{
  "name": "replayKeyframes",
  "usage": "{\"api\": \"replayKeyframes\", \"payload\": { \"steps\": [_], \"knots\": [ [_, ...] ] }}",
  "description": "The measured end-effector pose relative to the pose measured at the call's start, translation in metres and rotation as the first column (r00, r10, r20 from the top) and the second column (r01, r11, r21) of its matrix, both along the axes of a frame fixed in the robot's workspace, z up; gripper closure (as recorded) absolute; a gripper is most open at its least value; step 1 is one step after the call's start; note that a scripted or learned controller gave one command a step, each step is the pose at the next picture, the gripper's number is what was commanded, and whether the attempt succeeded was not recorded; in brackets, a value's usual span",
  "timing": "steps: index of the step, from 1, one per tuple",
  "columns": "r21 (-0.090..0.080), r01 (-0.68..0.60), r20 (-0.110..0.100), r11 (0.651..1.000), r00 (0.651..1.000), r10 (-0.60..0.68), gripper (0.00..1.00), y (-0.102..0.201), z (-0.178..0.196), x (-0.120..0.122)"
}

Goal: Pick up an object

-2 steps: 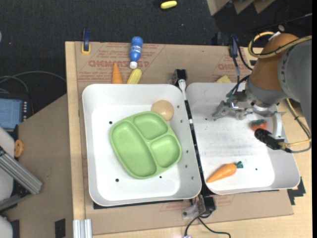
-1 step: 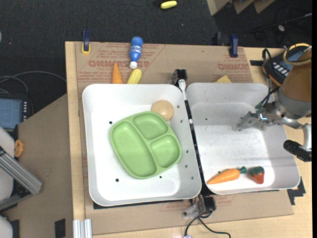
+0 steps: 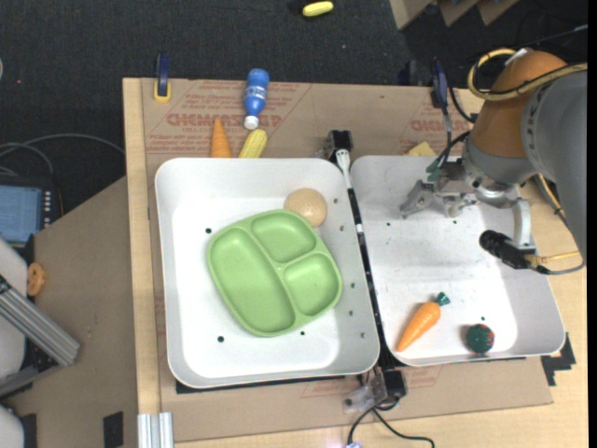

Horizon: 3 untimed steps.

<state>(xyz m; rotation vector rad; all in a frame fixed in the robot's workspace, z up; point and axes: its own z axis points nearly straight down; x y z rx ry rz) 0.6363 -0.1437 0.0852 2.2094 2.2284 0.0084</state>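
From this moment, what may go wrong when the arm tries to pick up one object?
1. The claw is over the far part of the right bin, while the carrot and the small green and red object lie near its front edge; a straight descent would likely close on nothing.
2. Both sit close to the low front rim, so a nudge might push them out.

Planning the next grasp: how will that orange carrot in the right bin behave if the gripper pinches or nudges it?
The carrot tapers to a point, so pinched fingers may slide toward the thin end. Its rounded body lies flat and would probably roll in an arc if nudged. It looks like a smooth toy, likely light and rigid.
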Motion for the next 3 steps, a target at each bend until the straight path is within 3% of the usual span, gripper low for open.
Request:
{"api": "replayKeyframes", "payload": {
  "steps": [1, 2, 3],
  "knots": [
    [0.002, 0.009, -0.013, 1.000, 1.000, -0.009, 0.00, 0.025, -0.001, -0.052],
    [0.000, 0.012, -0.013, 1.000, 1.000, -0.012, 0.00, 0.011, -0.001, -0.112],
    [0.001, 0.008, -0.010, 1.000, 1.000, -0.008, 0.00, 0.054, -0.001, -0.159]
  ]
}}
